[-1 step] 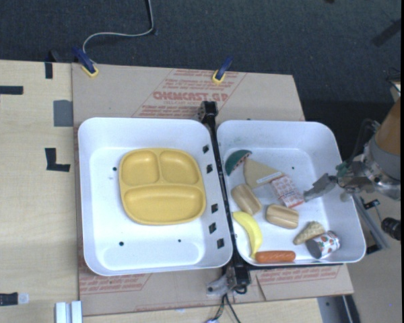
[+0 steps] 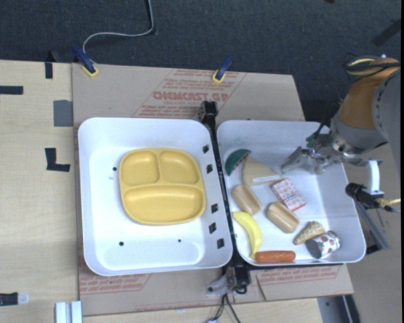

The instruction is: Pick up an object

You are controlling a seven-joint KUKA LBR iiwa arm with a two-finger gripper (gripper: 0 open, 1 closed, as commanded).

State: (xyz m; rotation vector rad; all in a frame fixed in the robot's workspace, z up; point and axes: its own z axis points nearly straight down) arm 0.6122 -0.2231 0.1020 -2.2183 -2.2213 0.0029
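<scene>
So our tool (image 2: 297, 159) hangs open, empty, over the right bin (image 2: 350, 210); we should drop straight onto the red-patterned packet (image 2: 287, 194) just below, avoiding the bread roll (image 2: 282, 216).

Even, diffuse overhead light keeps the white bins (image 2: 97, 180) bright and slightly washed out. Shadows are soft and short. The dark floor (image 2: 256, 19) looks grainy; edges stay mildly soft throughout.
</scene>
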